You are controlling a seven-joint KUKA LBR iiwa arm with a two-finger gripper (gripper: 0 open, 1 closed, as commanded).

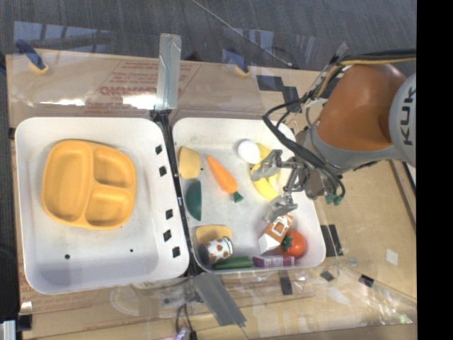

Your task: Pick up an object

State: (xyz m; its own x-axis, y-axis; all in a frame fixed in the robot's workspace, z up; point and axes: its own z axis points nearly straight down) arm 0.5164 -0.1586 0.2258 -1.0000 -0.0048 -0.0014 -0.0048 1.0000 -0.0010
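Metal fingers of the gripper [277, 184] stand spread apart, holding nothing, low in the right bin [212, 129] over the yellow wedge [267, 185]. The carton [274, 231] lies just below, the carrot [222, 175] to the left. I'd have it centre over the wedge, drop squarely, then close.

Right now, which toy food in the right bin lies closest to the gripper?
The yellow piece beside the white egg; the gripper hangs right at its edge. The carrot lies further left.
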